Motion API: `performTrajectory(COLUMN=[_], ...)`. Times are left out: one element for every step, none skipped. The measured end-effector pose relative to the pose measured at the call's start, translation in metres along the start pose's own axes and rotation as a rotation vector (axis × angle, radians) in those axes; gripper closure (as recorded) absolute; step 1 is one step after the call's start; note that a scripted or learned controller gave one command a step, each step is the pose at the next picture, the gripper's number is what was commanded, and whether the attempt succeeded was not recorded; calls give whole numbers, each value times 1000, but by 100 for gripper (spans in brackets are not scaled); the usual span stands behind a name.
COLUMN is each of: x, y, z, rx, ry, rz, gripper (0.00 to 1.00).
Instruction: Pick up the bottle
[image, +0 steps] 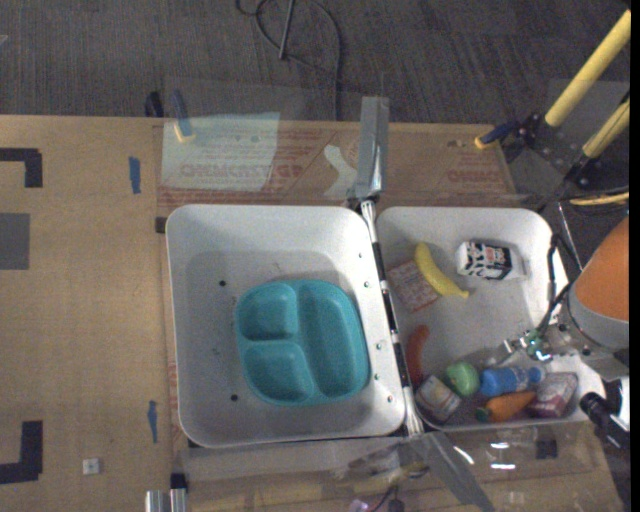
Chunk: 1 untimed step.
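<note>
The bottle (510, 380) is small and blue with a white cap end, and it lies on its side near the front of the right bin (540, 228). My gripper (532, 347) reaches in from the right and hovers just above and behind the bottle's right end. Nothing shows between it and the bottle. The grey arm with its orange band (610, 275) stands over the bin's right wall.
Around the bottle lie a green round item (462, 377), a carrot (506, 406), a pinkish can (555, 394) and a small jar (436, 397). Farther back are a red chili (416, 352), a banana (439, 270), a milk carton (487, 260) and a packet (412, 284). A teal divided plate (300, 340) lies in the left bin (200, 240).
</note>
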<state>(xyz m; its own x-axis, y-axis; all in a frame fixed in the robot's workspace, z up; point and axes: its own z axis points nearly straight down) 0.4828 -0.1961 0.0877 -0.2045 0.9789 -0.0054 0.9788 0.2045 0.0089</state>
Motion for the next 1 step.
performTrajectory(x=[0], y=[0], z=[0], rx=[0], ry=[0], rz=[0], gripper=[0])
